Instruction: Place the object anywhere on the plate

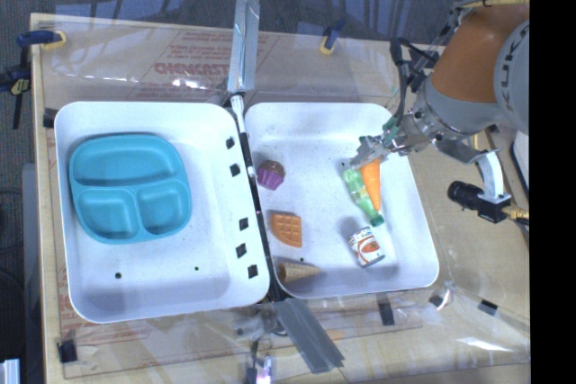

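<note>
Camera view, from above at a slant: 2 shallow white bins side by side on the table (468, 283). Left bin (90, 283) with a blue plate (129, 186) of 3 compartments, lying toward its left half. Right bin (306, 126) with 5 small things: a purple piece (270, 174) near the divider, a waffle (286, 228) just below it, an ice-cream cone (297, 270) by the lower rim, a small red-and-white can (366, 246) at lower right, and a carrot (370, 183) lying tilted beside a green piece (358, 192), the 2 touching. Grey arm with orange band (472, 58) reaching in from the right, over the right bin's upper right corner. Hand (376, 150) low at the carrot's upper end; fingers too small and cluttered to read, so open or closed cannot be told. Carrot resting on the bin floor, well apart from the plate.
</note>
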Action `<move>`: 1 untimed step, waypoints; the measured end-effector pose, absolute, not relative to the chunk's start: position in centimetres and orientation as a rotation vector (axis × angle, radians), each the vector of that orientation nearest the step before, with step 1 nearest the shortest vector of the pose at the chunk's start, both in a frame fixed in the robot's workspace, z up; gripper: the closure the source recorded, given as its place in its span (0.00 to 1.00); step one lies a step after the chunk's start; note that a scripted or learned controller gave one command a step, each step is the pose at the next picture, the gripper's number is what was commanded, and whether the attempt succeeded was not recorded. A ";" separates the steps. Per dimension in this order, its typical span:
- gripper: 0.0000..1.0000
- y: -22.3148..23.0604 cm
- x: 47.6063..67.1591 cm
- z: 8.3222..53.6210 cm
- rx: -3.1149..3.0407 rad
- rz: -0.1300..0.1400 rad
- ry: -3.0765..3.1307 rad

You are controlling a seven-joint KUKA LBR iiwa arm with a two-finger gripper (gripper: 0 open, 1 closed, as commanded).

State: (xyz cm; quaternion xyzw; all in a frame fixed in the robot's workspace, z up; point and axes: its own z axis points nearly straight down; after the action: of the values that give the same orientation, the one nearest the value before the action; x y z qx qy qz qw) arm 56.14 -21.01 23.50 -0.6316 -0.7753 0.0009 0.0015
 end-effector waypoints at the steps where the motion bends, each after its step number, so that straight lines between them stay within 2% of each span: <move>1: 1.00 -12.2 59.0 20.6 -1.828 0.005 -2.547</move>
State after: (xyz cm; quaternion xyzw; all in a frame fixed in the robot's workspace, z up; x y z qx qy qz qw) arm 59.02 -12.17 20.56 -0.5830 -0.8124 0.0016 0.0031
